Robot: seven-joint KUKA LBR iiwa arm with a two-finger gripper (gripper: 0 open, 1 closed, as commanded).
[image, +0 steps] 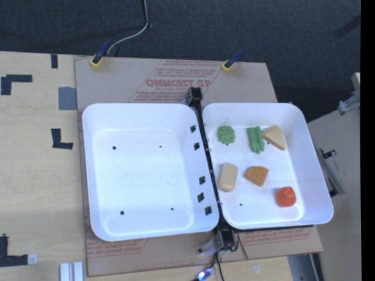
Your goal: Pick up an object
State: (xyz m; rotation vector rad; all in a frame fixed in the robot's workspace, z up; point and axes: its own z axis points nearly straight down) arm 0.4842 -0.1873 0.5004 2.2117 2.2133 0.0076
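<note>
Right bin [304,157] holding broccoli [226,135], bean [255,139], wedge [274,137], roll [227,177], cracker [256,175], tomato [286,196]; left bin [94,157] sitting beside it. Jaw state: cannot tell.

Setting: robotics lab test station. Indicated by two white bins [94,157] clamped side by side on a cardboard sheet [176,81], black tape markers [58,139] on the wooden worktop [35,174] at left, and a cable [137,16] at upper centre.

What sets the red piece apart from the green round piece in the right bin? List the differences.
The red piece is red and smooth; the green round piece is green and bumpy. The red piece lies near the bin's front right corner; the green round piece lies near the divider at the back. Both are small, rounded, and rest apart from other items in the right bin.
</note>
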